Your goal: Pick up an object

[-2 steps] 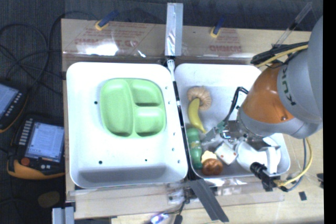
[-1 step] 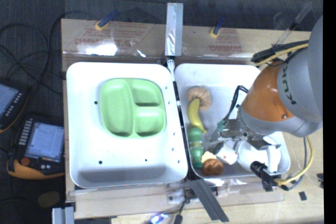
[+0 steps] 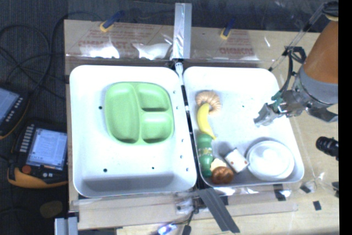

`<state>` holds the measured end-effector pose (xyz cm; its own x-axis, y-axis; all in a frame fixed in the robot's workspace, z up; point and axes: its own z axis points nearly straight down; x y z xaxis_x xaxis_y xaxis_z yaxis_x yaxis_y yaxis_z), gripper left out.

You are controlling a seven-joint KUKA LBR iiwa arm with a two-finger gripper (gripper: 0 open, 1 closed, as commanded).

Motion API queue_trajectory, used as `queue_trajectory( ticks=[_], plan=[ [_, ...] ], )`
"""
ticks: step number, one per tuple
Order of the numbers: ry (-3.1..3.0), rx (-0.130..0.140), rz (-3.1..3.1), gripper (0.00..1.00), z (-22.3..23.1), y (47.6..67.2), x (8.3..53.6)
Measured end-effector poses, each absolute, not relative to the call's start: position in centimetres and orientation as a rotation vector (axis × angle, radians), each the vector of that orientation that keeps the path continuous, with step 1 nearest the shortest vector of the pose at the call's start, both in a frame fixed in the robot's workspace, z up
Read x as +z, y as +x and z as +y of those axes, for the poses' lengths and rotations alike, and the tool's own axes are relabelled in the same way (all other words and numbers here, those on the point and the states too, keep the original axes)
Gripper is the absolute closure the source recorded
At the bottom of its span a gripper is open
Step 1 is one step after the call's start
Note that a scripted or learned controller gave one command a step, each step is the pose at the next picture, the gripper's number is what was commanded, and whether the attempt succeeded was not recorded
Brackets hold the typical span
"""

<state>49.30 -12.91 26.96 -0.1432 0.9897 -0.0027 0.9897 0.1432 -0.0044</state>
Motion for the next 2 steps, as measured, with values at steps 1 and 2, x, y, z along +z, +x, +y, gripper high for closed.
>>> queue_trajectory(
  ticks=[1, 2],
  plan=[
    [-2.056, 0.008, -2.374, 0.0, -12.9, 49.3, 27.0],
    [-1.948, 0.005, -2.457, 0.0, -12.7, 48.4, 15.4]
  ],
)
